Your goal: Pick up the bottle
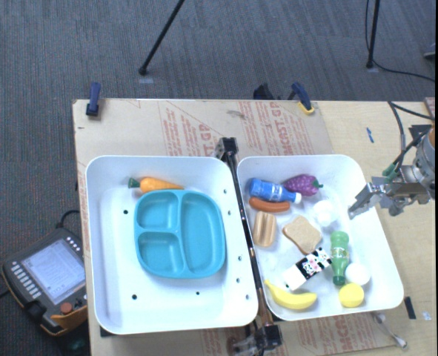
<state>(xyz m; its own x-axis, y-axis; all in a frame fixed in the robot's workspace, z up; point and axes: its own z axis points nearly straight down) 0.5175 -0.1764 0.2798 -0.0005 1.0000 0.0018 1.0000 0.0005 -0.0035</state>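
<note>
Two bottles lie in the right bin [367, 180]. A blue bottle [272, 190] with a white cap rests on its side near the bin's back left. A green bottle [339, 256] lies towards the front right, between a cow-patterned carton [307, 265] and a white egg [357, 274]. My gripper [374, 202] hovers over the bin's right rim, above and to the right of the green bottle and well right of the blue one. Its fingers are spread open with nothing between them.
The right bin also holds purple grapes [305, 184], a sausage [269, 205], a bun [264, 228], toast [302, 233], a white ball [324, 213], a banana [291, 297] and a lemon [351, 295]. In the left bin [104, 273] lie a blue divided plate [180, 233] and a carrot [156, 185].
</note>
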